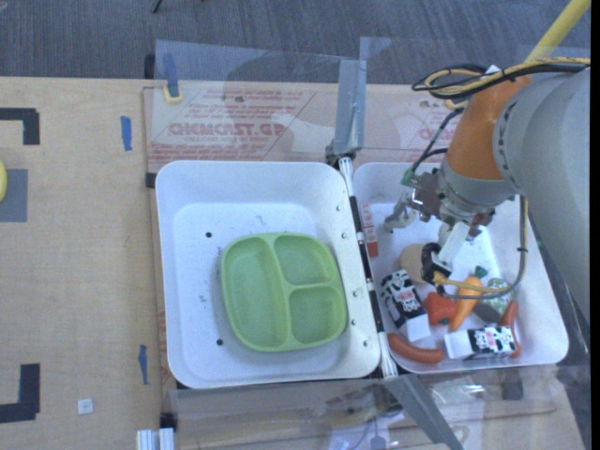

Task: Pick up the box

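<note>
Looking down, we see the green divided plate (283, 291) in the left bin (178, 195). Across the wall from that plate, in the right bin (548, 340), the gripper (448, 262) hangs over a toy pile, its grip unclear to us. One cow-patterned box (405, 297) lies nearest the plate, another (484, 342) beyond a sausage (415, 350).

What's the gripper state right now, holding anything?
Gripper: low over the clutter in the right bin; open or shut cannot be told, and no box shows in its grasp.
</note>
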`<action>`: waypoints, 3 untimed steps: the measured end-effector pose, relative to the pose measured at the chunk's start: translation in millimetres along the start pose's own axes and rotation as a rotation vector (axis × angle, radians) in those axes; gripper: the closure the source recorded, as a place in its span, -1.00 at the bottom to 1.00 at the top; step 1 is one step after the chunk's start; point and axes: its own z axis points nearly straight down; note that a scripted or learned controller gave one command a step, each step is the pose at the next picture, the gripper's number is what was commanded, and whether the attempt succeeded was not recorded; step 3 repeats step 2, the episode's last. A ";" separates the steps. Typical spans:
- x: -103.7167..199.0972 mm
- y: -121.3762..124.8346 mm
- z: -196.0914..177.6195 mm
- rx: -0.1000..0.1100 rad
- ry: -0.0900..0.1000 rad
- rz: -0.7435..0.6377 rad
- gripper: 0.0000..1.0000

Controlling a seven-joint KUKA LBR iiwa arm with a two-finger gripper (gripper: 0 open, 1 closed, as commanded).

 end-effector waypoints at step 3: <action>0.5 1.3 -11.5 -0.004 0.001 0.000 -1.00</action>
